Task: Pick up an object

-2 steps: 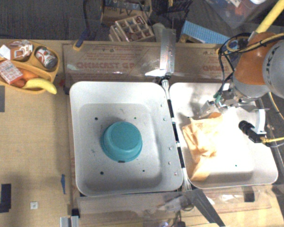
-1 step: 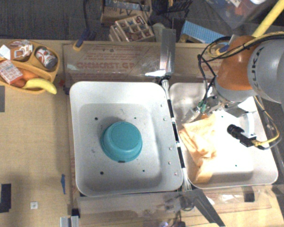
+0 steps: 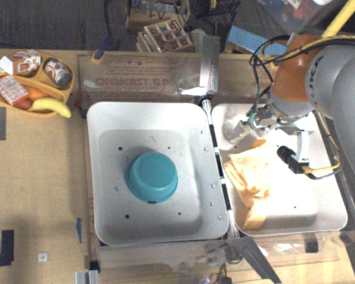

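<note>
Fig. legend, camera view. Your two-finger gripper [image 3: 248, 125] sits low over the far-left part of the right shallow white bin [image 3: 334, 218], hanging from the grey arm w/ orange band [image 3: 296, 76] that comes in from the right. The tip is small and blurred here; you cannot tell its state or whether it has hold of anything.

Key relation: the nearest candidate, a crumpled yellow-orange cloth [image 3: 251, 179], lies just toward you and slightly right of the gripper, in the same bin. Its long axis runs roughly from the far side down to the near-left corner, hugging the left wall. Its top edge looks close to the gripper tip; contact can't be confirmed.

Edges and room: the bin's left wall and the divider rail [image 3: 216, 158] crowd the cloth on one side; the right half of the bin floor gives open room. A black cable connector [image 3: 290, 158] hangs beside the cloth, to its right; mind it on approach.

Alt. target: a teal round bowl [image 3: 152, 176], upside down, mid-floor of the left white bin [image 3: 106, 123], well apart from the gripper, w/ room all round.
</note>
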Robot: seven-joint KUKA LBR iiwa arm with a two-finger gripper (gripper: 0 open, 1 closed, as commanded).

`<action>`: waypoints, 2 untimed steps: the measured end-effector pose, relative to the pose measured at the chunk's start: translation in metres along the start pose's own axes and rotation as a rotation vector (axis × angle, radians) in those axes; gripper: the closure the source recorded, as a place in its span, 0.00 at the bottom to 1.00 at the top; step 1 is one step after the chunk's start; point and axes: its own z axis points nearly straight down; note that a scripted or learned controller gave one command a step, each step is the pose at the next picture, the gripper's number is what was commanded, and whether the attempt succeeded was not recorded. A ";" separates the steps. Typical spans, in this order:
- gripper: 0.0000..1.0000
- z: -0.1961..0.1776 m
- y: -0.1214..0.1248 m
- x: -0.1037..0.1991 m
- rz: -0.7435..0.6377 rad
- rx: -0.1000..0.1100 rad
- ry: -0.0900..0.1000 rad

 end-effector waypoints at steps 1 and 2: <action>1.00 -0.013 0.002 -0.001 0.000 -0.008 -0.001; 0.00 -0.013 0.002 0.000 0.000 -0.007 -0.001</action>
